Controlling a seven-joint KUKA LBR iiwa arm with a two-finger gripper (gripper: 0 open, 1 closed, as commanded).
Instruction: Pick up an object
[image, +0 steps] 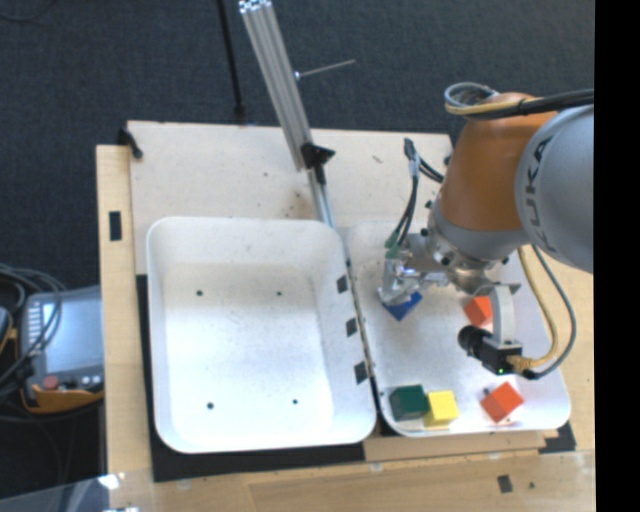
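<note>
Hovering claw (402, 290) over blue block (402, 308) in right bin (545, 415) | finger state: cannot tell | block sits near bin's left wall, well apart from green block (407, 402) | likely light, stiff; grip flat opposite faces

Part of the maker's name, the letters "UKA", on the arm's (560, 190) grey casing below the orange band.

robotics lab | KUKA arm (510, 190) | bench (200, 170), white bins (250, 235) | dark carpet (100, 60)
</note>
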